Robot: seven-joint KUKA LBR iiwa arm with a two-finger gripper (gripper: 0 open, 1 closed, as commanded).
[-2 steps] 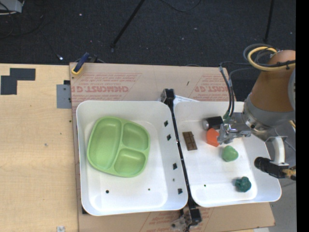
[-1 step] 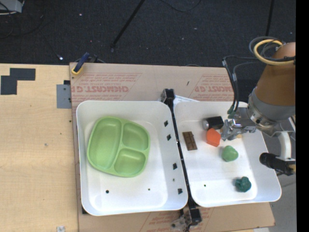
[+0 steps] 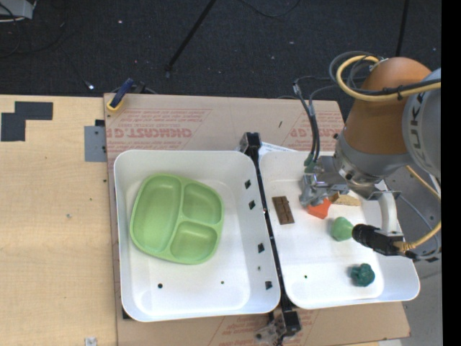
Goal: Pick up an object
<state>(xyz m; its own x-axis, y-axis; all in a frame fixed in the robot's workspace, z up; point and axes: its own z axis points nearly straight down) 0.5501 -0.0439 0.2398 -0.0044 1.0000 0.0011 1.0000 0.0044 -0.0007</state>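
- The arm reaches in from the right over the right bin (image 3: 403, 294), and its gripper (image 3: 314, 195) hangs low at the far side of that bin, right over an orange piece (image 3: 319, 209).
- The orange piece lies on the bin floor and touches, or very nearly touches, the metal of the gripper; that closeness reads to me as a try at this piece and not the others.
- How far the hand is spread, and whether it has hold of anything, I cannot tell: the wrist body hides the tips from above.
- The other loose things lie spread apart in the same bin, which leaves room to come down on any one of them: a brown block (image 3: 282, 210) near the divider, a light green lump (image 3: 341, 228) just right of the orange piece, and a darker teal lump (image 3: 362, 274) nearer the front edge.
- A pale wooden bit (image 3: 348, 201) shows beside the wrist, partly covered.
- The left bin (image 3: 144, 294) holds a green divided plate (image 3: 176, 218), lying flat and well apart from the arm, so it plays no part here.
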